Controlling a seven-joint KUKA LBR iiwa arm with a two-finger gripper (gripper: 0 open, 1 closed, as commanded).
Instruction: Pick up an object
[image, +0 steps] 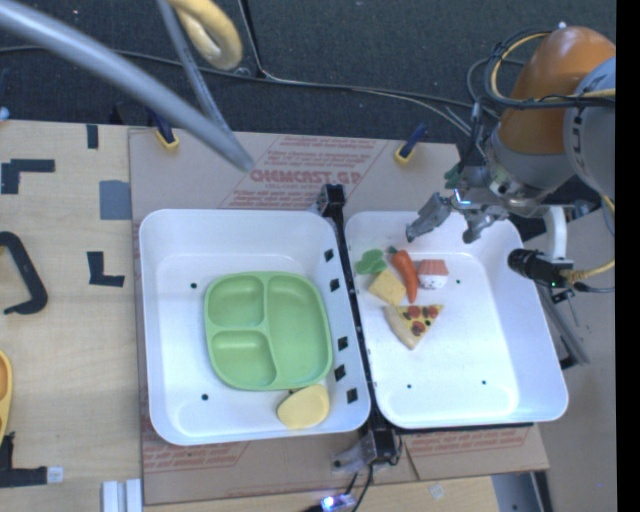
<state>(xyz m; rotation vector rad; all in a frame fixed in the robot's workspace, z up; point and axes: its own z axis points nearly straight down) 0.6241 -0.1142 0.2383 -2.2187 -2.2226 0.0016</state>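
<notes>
A: Where is the tool (447, 222) right now?
B: Above the far edge of the right bin (520, 385), hanging from the grey arm (560, 95) with its orange band. Its two fingers (425, 222) are spread apart — nothing sits between them.

A: And the things it could pick?
B: A small cluster in the far-left part of the right bin, close to the divider between the bins. An orange carrot (404, 274) lies at a slant, with a green leafy piece (371, 262) just to its left and a red-and-white block (432, 273) just to its right. A yellow cheese wedge (387, 289) touches the carrot's near end, and a pizza slice (415, 321) lies just nearer than that.

A: How close is the tool to them?
B: Near, but apart — the fingers sit just beyond the cluster, on the far side.

A: The left bin (170, 260)?
B: A green divided plate (267, 330) lies in its middle, and a pale yellow piece (302, 406) rests at the plate's near right corner. Both bins sit on cardboard over the table (60, 300).
</notes>
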